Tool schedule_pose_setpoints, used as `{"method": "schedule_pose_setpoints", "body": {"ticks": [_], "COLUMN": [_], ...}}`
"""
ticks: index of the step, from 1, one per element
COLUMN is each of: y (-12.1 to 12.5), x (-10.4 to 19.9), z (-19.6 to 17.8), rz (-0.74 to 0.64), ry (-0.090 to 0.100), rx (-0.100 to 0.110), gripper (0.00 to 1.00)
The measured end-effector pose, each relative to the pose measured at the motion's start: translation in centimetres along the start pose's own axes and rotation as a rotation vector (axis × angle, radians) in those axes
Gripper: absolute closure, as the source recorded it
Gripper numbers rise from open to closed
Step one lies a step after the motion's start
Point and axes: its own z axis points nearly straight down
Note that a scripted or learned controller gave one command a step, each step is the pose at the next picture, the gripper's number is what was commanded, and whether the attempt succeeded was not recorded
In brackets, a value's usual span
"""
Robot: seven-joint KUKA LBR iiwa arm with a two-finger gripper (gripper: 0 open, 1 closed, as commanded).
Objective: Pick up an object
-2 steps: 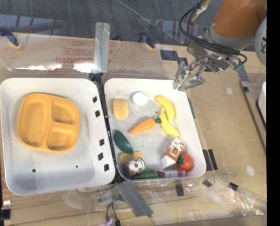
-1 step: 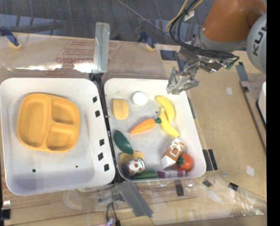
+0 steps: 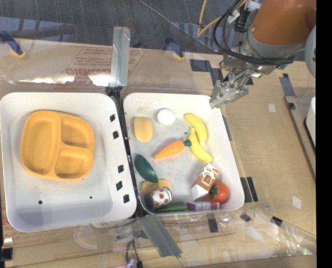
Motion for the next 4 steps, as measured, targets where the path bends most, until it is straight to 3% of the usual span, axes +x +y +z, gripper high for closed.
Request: {"method": "schedule_pose_setpoints", "body": {"ticks": [3,4], "y": [1.0,0.3], "x": [-0.8,-2.1], "z": [-2.9,-5.1], "rz": [-0.834,-1.096], "ry": [-0.001,-0.002], "rx": [0.003,0.002], "gripper": [1.00,1.00]}}
